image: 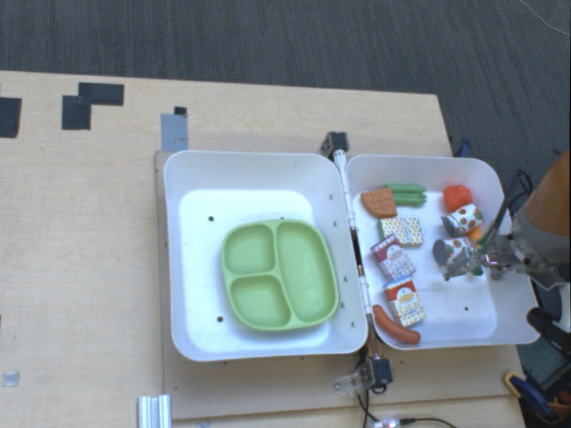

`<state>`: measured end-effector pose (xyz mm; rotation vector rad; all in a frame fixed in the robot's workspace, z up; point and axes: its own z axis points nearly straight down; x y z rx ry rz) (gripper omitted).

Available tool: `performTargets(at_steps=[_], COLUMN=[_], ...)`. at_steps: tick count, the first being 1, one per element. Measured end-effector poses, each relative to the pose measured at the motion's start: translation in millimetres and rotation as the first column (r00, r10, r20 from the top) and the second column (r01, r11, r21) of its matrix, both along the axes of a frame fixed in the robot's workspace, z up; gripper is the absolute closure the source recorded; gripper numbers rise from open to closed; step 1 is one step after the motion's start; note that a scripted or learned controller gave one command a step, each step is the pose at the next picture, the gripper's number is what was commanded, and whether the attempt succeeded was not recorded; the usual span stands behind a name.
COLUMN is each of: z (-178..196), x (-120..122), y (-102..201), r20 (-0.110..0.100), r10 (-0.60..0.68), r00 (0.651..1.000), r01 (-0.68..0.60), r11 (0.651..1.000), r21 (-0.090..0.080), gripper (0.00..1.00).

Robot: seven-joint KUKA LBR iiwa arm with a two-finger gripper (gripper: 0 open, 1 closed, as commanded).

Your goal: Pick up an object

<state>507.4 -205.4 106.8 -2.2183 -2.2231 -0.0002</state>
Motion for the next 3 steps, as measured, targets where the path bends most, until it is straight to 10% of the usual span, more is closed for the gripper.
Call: performTargets(at_steps=[1, 2, 3], z=[-20, -9, -9], x=[-19, -17, -17], y=[45, 45, 45], r20=[0.009, 0.015, 0.014], r10=[0.000, 0.001, 0.001], r00=[1.000, 1.000, 1.000], r01=[0.000, -0.001, -0.001], r11=[1.000, 1.000, 1.000], r21=[-0.004, -0.005, -0.005], gripper=[0.00, 1.00, 0.00])
